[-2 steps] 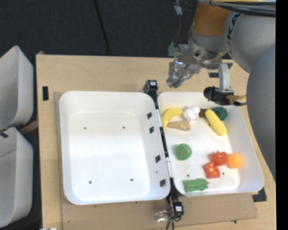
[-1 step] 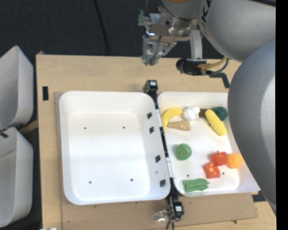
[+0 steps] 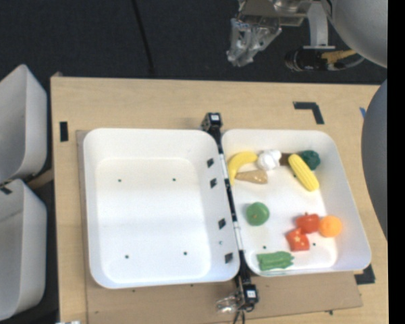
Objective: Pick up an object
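We see the two-finger metal gripper (image 3: 246,49) raised beyond the bench, too blurred to tell its grip, above the white right-hand bin (image 3: 347,201) of toy food.

Toy foods (image 3: 283,208) in rt bin (image 3: 347,201).

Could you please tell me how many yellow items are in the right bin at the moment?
2. A banana lies at the bin's top left beside the divider, and a corn cob lies tilted near the top right. Nothing seems hidden.
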Controlling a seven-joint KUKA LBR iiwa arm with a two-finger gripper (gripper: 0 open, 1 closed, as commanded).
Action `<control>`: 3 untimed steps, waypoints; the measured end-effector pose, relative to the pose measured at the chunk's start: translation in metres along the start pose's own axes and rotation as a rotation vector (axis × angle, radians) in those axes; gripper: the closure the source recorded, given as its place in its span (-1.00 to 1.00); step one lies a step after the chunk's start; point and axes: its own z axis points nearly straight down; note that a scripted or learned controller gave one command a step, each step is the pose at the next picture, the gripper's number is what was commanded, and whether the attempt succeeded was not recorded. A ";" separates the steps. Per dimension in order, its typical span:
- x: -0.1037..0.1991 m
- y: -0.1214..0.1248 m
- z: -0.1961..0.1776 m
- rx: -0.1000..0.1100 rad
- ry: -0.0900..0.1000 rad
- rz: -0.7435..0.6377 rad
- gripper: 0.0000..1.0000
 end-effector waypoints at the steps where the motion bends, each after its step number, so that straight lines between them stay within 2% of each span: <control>1: -0.073 0.000 -0.076 0.001 -0.003 0.004 1.00; 2: -0.154 0.000 -0.049 0.013 -0.002 0.007 1.00; 3: -0.254 -0.001 -0.061 0.008 -0.004 0.007 1.00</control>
